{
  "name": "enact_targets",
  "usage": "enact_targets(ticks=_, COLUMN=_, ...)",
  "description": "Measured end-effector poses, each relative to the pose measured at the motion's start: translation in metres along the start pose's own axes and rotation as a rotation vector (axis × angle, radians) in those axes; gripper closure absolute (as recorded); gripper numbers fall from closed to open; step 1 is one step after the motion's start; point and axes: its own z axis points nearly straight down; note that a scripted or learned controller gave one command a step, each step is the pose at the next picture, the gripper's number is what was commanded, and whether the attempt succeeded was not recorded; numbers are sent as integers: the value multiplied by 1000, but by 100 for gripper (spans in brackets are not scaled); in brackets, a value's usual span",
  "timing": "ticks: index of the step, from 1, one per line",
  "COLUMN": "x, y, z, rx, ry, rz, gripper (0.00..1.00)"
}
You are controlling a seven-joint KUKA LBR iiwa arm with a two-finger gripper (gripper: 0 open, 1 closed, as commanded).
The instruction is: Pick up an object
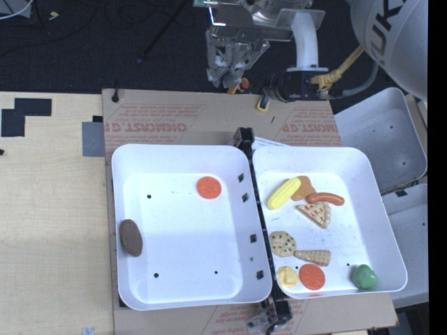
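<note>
1. Nearest you, along the front of the right bin [391, 250]: a green ball [364, 277] in the corner, a red disc [312, 277] touching a pale yellow piece [288, 277], then a waffle wedge [312, 257] and a speckled cookie [282, 243]. All looked like light, rigid toy food; you would likely have found the flat ones hard to pinch except across their edges.
2. Left bin [133, 166]: a brown oval lump [130, 236] against the left wall, matte, well apart from the rest.
3. Mid right bin: a pizza slice [316, 213], a sausage [325, 199], and a yellow corn cob [283, 193]. The cob seemed your best candidate: rounded, stiff, ridged, to be taken across its middle.
4. Left bin, farther back: an orange disc [209, 188], smooth, lying flat.
5. Farthest, beyond the counter [49, 208]: the hand [230, 82] hung high above the cardboard sheet [181, 121], clamped on nothing; whether its fingers stood apart or together, you could not tell.
</note>
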Motion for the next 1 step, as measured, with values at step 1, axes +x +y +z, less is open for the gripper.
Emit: enact_targets(ticks=1, x=44, y=-23, z=1, rx=1, ry=-1, rz=2, gripper=100)
